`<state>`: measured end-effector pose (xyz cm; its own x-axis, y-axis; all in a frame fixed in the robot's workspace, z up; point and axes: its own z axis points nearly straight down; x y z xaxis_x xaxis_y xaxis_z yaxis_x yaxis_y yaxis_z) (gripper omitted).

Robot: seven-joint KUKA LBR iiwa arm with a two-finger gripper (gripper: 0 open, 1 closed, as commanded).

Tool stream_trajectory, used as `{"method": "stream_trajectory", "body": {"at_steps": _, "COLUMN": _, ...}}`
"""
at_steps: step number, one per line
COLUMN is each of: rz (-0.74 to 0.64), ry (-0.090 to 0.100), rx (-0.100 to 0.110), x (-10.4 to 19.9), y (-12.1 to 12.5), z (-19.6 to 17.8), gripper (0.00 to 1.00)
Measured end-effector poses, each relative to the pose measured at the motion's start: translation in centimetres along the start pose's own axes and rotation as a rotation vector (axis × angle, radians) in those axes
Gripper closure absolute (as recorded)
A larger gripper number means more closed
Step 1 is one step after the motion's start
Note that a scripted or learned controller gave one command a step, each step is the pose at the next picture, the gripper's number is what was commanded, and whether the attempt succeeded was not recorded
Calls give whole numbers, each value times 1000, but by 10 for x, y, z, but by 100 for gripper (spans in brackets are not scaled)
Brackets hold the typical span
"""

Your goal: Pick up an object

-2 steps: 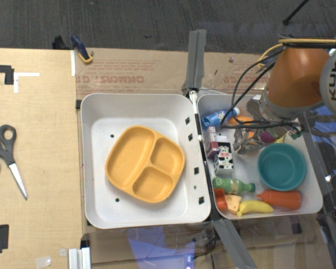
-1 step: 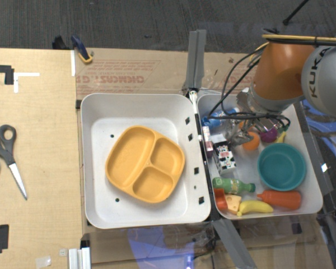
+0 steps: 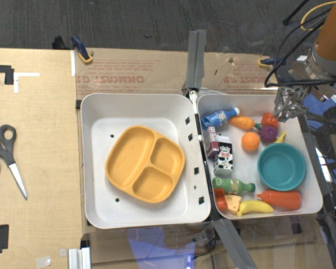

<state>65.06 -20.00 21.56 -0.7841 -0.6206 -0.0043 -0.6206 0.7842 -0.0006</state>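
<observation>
Claw point(image 3: 287, 106) hangs over the right bin's point(image 3: 312, 206) far corner, finger state indeterminate, nothing visibly held. Nearest candidate: red toy point(image 3: 269, 120) just beside it (teal bowl point(image 3: 281, 166) below). Approach stage; next, descend squarely.

The arm point(image 3: 328, 38) showed at the upper right w/ a broad orange band — rounded, glossy — above a pale grey metallic wrist section. Black cables looped around it, one yellow cable arcing by the orange part. Below the wrist sat the gripper point(image 3: 287, 106), grey bare metal, thin finger-like parts w/ small linkages — detail too fine to tell screws or markings.
</observation>
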Motion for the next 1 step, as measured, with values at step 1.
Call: {"method": "stream_trajectory", "body": {"at_steps": 1, "rz": 107, "ry": 4, "rx": -4, "x": -21, "y": 81, "z": 104, "gripper": 100}}
